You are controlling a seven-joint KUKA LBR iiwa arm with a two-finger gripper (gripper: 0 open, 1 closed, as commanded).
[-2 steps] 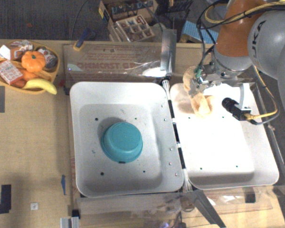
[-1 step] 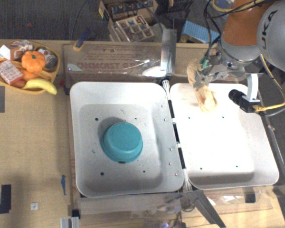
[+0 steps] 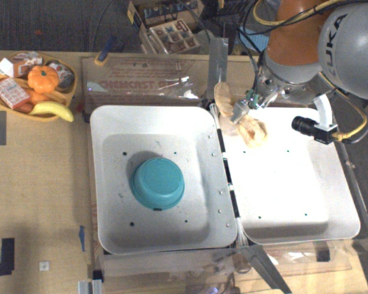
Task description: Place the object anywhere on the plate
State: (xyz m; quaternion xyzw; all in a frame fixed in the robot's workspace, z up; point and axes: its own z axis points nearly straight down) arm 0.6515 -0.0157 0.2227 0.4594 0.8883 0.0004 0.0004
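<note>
Reading near to far: teal plate point(image 3: 158, 183) sits upside down mid left bin point(image 3: 110, 133), waiting. Tan object point(image 3: 253, 131) lies in right bin's point(image 3: 306, 188) far-left corner, tool point(image 3: 244, 110) just over it; can't tell tool's state.

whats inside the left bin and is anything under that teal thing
The left bin holds one teal plate, lying near its middle. Around it the bin's white floor shows a few small dark specks. Whatever might be beneath the plate is covered, so that cannot be seen.
</note>
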